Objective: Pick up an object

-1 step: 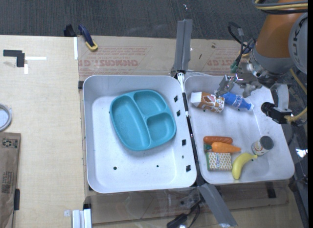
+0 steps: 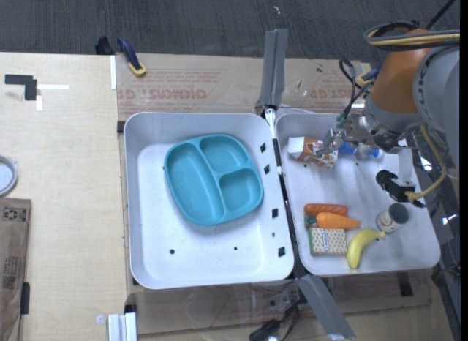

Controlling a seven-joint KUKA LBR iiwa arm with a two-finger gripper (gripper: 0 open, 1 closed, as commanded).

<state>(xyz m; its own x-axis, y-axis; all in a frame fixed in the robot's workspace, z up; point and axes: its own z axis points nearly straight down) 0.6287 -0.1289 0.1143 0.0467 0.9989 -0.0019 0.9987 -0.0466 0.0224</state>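
Banana [image 2: 360, 244]: one, at the near edge of the right bin [image 2: 420, 259]; light, smooth and curved, likely to slip, so I would take it across the middle.
Carrot [image 2: 338, 220]: one, just behind a small patterned box [image 2: 327, 241]; stiff and tapered, better held at the thick end.
Sausage [image 2: 325, 208]: one, touching the carrot; round, may roll.
Small packet [image 2: 316, 151]: one, white and brown, at the far side of the right bin, under the gripper [image 2: 338, 140]; it looks light and crumpled, best pinched across its narrow width.
Fingers: too small and dark to see, so I cannot tell how they stand or whether they hold something.
Blue divided plate [image 2: 213, 178]: one, alone in the left bin [image 2: 146, 259]; wide and flat, hard to grasp except at the rim.
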